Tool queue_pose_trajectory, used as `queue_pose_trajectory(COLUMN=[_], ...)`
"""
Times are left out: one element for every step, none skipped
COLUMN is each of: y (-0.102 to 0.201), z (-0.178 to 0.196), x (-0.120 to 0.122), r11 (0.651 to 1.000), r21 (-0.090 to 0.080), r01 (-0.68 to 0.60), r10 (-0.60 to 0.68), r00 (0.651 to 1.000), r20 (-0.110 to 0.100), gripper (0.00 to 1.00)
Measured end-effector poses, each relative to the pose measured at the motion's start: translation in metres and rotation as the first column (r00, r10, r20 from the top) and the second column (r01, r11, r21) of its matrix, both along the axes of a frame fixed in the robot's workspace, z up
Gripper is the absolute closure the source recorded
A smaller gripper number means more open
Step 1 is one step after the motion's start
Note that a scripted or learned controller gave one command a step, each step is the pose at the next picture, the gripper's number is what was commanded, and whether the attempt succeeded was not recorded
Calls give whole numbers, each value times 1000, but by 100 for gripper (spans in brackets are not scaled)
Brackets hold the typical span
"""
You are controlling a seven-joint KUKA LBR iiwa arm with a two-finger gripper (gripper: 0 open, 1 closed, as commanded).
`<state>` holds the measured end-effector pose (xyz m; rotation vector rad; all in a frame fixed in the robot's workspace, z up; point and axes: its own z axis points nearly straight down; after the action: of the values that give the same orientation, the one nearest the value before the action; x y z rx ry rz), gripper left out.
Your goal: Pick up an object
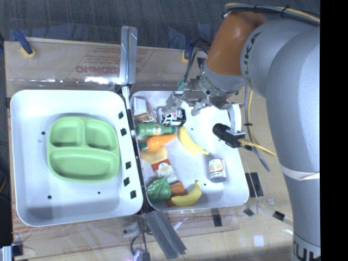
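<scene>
Tray in left bin; bottle, bananas in right bin.

dark carpet floor, cardboard-topped bench

Robotics lab, test bench setup. Big grey industrial arm with orange band looms over a wooden bench board printed with red lettering. Two shallow white bins, left bin and right bin, sit side by side on the board, joined by a metal divider bar. Blue clamp grips the board's far-left corner. Black tape marks on the board just right of the right bin. Dark carpet-like floor beyond the board
</scene>
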<state>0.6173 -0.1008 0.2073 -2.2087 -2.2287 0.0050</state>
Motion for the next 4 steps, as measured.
queue_pose_trajectory(y=[-38, -38, -38, -51], z=[-91, -81, -81, -115], x=[-39, -39, -39, -56], r11=[1000, 1000, 1000, 993], r21=[-1, -2, -2, 1], r01=[-23, -29, -29, -119], r10=[23, 29, 29, 119], r00=[1000, 1000, 1000, 993], r20=[2, 1, 2, 3], gripper=[0, 100, 0, 0])
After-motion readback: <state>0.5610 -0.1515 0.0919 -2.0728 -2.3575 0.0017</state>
